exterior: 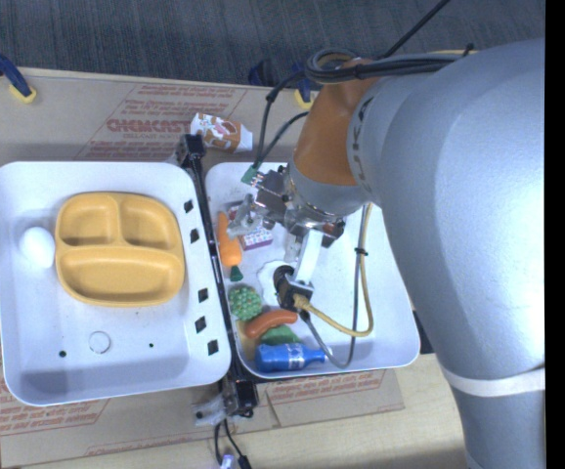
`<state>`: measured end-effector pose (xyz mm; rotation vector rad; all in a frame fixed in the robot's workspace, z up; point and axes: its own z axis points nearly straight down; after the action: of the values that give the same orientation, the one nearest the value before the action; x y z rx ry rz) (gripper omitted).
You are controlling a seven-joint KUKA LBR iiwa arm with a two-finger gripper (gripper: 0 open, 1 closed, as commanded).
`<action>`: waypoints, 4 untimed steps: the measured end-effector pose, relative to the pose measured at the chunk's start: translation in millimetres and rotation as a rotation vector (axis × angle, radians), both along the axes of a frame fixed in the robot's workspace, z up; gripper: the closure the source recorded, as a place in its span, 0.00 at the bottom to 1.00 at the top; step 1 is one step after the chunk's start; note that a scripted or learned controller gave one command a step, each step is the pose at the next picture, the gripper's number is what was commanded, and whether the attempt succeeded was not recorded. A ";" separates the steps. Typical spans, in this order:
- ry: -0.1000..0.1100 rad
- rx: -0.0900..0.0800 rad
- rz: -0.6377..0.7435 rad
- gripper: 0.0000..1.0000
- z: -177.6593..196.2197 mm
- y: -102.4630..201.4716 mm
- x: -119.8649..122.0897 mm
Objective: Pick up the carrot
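Clearly, a tapered orange carrot [229, 239] is seen lying against the right bin's [392, 291] left wall. The gripper [263, 213] is poised beside it; its opening cannot be told.

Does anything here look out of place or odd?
One thing: a small packet lies outside both bins, on the cardboard behind them. The carrot and the other toys lie crowded against the right bin's left wall.

carrot [229, 241]: small, orange, elongated; lying flat, lengthwise along left wall of right bin [396, 313], upper half, thicker end toward bottom, apart from green item below.
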<state>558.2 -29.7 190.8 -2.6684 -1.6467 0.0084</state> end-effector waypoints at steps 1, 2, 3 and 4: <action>-0.001 0.000 0.064 0.00 0.2 27.4 -15.6; -0.001 0.000 0.064 0.00 0.1 27.3 -15.6; -0.001 0.000 0.064 0.00 0.1 27.3 -15.6; -0.001 0.000 0.064 0.00 0.1 27.3 -15.6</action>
<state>542.6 -2.4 191.0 -2.6147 -1.7316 0.0072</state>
